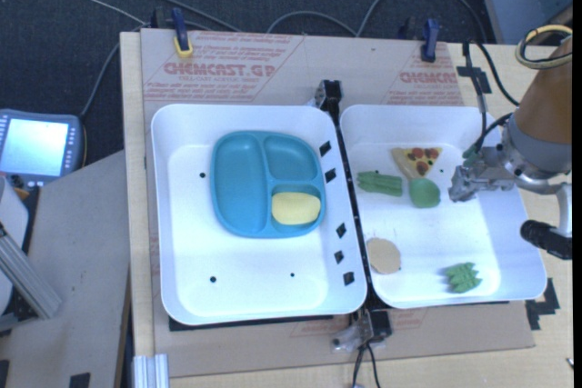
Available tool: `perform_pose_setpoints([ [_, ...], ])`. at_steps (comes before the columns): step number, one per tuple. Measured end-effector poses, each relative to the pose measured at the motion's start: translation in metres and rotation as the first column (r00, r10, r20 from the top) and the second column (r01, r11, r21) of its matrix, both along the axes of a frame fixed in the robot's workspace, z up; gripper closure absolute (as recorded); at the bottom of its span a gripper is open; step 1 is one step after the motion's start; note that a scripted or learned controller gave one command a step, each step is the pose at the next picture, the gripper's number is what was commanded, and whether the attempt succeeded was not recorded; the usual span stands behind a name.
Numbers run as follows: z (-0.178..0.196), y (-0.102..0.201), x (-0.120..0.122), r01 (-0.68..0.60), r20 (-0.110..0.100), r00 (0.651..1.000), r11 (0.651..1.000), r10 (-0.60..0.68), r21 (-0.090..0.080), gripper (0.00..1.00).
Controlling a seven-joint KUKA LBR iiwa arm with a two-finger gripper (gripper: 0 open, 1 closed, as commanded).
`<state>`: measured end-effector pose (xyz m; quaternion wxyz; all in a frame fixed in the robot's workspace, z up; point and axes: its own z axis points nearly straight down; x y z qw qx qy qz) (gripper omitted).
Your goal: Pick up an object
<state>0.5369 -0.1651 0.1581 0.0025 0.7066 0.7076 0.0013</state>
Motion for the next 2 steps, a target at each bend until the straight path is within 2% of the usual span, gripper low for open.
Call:
perform_pose_setpoints([
  [2,0.092,0.005,0.007,0.000,0.001,1.000,1.000,0.000,0.000,1.00],
])
